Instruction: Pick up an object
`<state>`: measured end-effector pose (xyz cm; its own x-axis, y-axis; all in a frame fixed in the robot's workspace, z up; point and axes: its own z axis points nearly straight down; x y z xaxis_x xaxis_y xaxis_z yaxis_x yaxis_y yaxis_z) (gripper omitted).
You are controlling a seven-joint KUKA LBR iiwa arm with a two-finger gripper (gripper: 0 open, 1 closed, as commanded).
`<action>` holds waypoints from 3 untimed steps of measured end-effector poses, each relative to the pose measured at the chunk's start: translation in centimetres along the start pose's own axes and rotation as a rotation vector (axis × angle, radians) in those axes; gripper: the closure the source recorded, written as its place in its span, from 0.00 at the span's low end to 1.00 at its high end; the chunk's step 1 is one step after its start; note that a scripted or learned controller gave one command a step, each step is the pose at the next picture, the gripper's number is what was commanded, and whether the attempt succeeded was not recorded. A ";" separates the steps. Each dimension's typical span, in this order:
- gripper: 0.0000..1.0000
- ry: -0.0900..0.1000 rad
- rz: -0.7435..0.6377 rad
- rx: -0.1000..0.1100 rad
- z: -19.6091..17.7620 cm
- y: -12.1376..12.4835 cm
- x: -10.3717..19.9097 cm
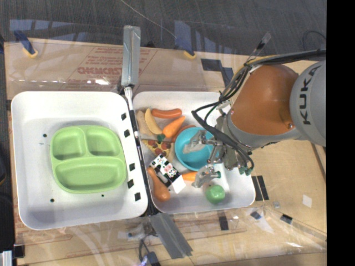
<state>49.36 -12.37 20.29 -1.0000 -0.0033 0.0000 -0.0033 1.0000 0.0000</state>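
Green apple [216, 193] near the right bin's [238, 201] front edge, gripper [206, 177] just above.
Whether its fingers are spread, I cannot tell; crowded toys risk a glancing miss, rolling the apple aside.

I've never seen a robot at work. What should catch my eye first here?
The big arm with its orange band reaches in from the right, over the right bin. That bin holds a jumble of toy food: a blue bowl, a green apple, a banana. A green plate sits in the left bin.

Arm [277, 101] hides right bin's [183, 204] far corner; pincer [206, 170] grip unclear, perhaps over teal bowl [188, 151].
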 end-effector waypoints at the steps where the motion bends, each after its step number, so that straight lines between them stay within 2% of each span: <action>1: 0.00 -0.029 -0.662 0.019 9.4 -0.4 -3.5; 2: 0.00 -0.028 -0.713 0.023 9.4 0.7 -4.4; 3: 1.00 -0.048 -0.721 0.028 7.9 1.1 -5.1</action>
<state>54.44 -11.23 12.42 -0.7479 -0.6629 -0.0338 -0.6616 0.7486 -0.0424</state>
